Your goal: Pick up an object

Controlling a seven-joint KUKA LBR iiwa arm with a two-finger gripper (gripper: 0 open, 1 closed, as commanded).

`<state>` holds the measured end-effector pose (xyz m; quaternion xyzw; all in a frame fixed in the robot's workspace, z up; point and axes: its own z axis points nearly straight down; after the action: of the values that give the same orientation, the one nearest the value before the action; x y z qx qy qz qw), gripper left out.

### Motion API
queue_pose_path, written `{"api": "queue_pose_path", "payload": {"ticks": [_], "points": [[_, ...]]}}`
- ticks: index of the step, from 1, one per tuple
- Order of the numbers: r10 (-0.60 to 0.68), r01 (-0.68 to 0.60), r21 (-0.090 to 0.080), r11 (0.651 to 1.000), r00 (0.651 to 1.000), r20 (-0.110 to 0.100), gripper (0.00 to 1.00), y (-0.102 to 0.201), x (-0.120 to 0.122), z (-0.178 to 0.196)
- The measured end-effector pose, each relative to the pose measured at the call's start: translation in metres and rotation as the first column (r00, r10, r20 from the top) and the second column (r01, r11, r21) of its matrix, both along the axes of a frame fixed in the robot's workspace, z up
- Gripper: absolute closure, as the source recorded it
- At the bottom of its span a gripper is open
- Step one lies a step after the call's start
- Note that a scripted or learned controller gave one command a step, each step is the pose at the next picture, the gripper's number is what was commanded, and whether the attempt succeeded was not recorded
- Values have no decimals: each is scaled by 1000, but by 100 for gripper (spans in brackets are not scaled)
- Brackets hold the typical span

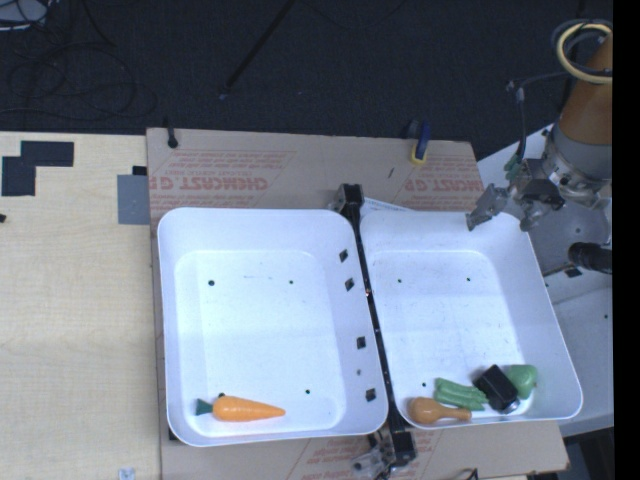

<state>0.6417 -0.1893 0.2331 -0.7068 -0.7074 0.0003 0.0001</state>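
An orange toy carrot [248, 408] lies flat near the front left corner of the left bin [185, 233], its green top pointing left and its tip pointing right. In the right bin [545, 298], four more things are bunched against the front wall: a tan pear-shaped gourd [437, 412] furthest left, a green bean pod [459, 394] just above and beside it, a black block [497, 387] tilted over the pod's right end, and a pale green piece [522, 376] touching the block on its right.

The gripper [503, 208] hangs at the far right corner of the right bin, over its back rim, well apart from the cluster at the front and further still from the carrot, which lies diagonally across both bins from it. Nothing sits between its fingers; whether they are spread or closed cannot be told at this size and angle. Above it the grey wrist and orange band of the arm [585, 118] rise toward the upper right.

Both bins rest on a brown cardboard sheet [300, 168], which lies on a light wooden bench [70, 318]
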Motion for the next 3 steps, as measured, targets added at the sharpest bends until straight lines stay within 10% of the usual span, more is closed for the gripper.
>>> {"api": "queue_pose_path", "payload": {"ticks": [1, 2, 3], "points": [[2, -2, 2, 1000, 1000, -5, 0, 19, 0, -154], [-2, 2, -4, 1000, 1000, 7, 0, -27, -13, -52], [2, -2, -2, 1000, 1000, 10, 0, -7, 4, 46]]}}
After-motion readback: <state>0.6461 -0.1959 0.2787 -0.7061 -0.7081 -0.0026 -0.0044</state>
